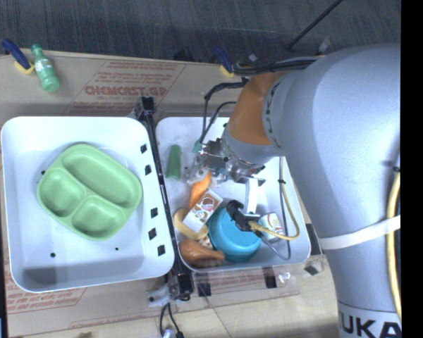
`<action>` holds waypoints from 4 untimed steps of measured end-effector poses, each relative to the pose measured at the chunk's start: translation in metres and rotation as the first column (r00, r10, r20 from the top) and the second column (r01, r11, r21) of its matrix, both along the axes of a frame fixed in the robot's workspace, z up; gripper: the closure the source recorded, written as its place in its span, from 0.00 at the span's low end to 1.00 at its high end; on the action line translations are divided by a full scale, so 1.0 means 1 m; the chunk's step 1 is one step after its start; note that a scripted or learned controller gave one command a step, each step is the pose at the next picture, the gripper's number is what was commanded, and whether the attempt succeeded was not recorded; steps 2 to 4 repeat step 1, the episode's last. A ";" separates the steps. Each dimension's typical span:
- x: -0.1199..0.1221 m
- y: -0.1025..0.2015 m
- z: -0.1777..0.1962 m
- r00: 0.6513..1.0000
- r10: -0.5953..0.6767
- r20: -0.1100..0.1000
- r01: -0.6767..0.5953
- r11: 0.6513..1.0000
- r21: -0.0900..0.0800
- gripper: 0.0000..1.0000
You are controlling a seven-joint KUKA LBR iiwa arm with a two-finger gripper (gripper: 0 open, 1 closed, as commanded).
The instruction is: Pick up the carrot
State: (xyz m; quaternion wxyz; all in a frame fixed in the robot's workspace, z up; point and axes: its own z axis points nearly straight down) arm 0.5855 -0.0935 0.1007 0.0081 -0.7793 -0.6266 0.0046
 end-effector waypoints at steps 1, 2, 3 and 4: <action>-0.040 0.068 0.093 1.000 -0.027 0.012 0.027 1.000 -0.003 1.00; -0.040 0.068 0.093 1.000 -0.027 0.012 0.027 1.000 -0.003 1.00; -0.040 0.068 0.093 1.000 -0.027 0.012 0.027 1.000 -0.003 1.00; -0.040 0.068 0.093 1.000 -0.027 0.012 0.027 1.000 -0.003 1.00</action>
